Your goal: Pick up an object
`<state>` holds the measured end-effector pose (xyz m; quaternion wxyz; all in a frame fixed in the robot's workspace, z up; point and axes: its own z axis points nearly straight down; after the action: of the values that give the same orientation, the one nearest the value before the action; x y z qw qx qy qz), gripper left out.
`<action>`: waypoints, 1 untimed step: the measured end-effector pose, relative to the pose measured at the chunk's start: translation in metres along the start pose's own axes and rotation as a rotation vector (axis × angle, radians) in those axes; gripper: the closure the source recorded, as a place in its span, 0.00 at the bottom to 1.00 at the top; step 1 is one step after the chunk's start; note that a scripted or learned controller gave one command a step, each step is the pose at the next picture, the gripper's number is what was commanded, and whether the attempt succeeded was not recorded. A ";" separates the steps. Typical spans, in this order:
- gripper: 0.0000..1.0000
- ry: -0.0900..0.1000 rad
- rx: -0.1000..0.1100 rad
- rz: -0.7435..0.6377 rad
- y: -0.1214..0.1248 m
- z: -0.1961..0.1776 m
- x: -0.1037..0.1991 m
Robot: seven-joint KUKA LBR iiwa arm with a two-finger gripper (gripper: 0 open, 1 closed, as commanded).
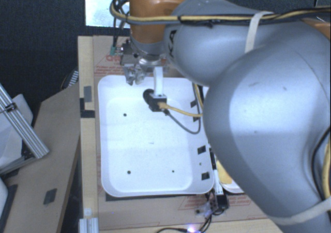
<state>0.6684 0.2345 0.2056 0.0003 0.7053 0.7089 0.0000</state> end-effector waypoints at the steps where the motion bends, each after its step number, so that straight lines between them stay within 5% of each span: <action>1: 1.00 0.000 0.000 0.000 0.000 0.022 0.000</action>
<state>0.6685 0.2345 0.1832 0.0005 0.7052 0.7090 0.0001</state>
